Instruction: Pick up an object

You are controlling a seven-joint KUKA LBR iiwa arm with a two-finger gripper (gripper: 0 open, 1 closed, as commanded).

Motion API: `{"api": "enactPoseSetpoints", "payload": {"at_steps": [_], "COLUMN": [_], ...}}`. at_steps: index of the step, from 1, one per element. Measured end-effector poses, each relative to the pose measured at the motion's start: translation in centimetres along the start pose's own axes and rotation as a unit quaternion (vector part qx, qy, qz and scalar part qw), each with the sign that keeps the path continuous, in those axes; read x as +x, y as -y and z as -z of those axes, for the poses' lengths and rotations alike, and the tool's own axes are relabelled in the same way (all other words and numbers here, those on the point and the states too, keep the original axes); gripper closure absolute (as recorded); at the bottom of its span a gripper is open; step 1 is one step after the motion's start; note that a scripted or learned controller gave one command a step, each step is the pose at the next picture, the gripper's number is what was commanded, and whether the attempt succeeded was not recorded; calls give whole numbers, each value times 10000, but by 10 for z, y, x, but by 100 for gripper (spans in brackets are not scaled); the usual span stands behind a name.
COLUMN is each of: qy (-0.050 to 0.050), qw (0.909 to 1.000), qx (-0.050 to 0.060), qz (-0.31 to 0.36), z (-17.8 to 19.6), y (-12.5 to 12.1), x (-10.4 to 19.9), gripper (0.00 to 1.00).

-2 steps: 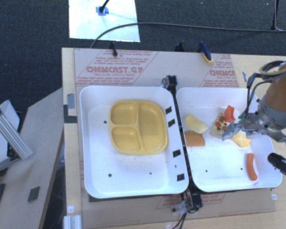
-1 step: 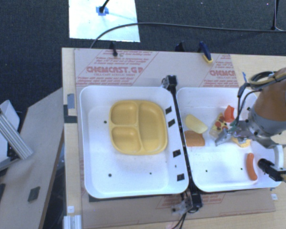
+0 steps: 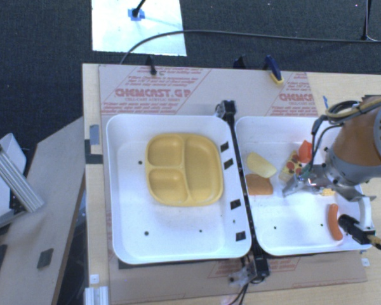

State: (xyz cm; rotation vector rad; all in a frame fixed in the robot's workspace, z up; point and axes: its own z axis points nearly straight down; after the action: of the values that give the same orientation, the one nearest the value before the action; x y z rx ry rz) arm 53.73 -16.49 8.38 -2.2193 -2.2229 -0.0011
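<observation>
Pale yellow food piece (image 3: pixel 261 165) flat in right bin (image 3: pixel 279 245)

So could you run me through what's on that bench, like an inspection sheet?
Surface: bench bearing two white bins, left bin and right bin.
Job's things: yellow piece, brown piece, orange sausage-shaped piece, small mixed-colour pieces, all in right bin.
Clutter: yellow divided plate in left bin.
Grippers: gripper low over right bin.
Cables: black cable across the floor.
Surroundings: dark carpet, white sheet.
</observation>
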Motion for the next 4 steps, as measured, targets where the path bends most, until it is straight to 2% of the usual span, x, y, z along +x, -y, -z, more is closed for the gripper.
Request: {"api": "enactPoseSetpoints", "payload": {"at_steps": [1, 2, 4], "qy": [0, 18, 15], "qw": [10000, 10000, 10000], "qx": [-17, -35, -33], "qz": [2, 2, 17], "z": [12, 72, 191], "y": [-1, -2, -8], "x": [0, -9, -9], "gripper": [100, 100, 100]}}
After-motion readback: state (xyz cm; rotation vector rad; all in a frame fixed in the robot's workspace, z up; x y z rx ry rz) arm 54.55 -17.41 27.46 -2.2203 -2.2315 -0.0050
